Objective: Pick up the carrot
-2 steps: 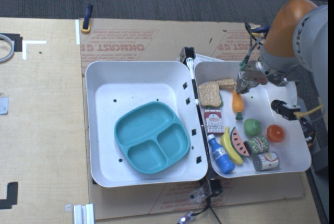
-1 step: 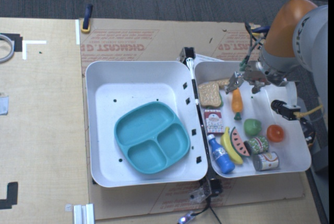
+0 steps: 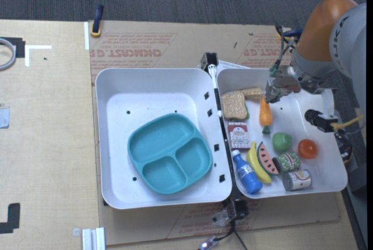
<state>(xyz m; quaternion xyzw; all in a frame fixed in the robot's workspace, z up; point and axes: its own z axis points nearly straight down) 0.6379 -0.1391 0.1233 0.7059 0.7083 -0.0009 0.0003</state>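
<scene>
Grey carpet surrounds a pale wooden tabletop (image 3: 46, 144) laid with flattened cardboard (image 3: 134, 45), which keeps the two shallow bins level. The left bin (image 3: 116, 91), smooth white plastic, holds a teal compartment plate (image 3: 169, 152). The right bin (image 3: 323, 182) is crowded with toy food, presumably heaped there for picking trials. The arm (image 3: 332, 27), orange-banded, enters from 3 o'clock. Its gripper (image 3: 274, 93) sits just above the carrot (image 3: 265, 113), a small tapered orange piece lying at the bin's 11 o'clock, beside the speckled bread slice (image 3: 235, 105). Whether the gripper is spread or closed I cannot tell.
</scene>
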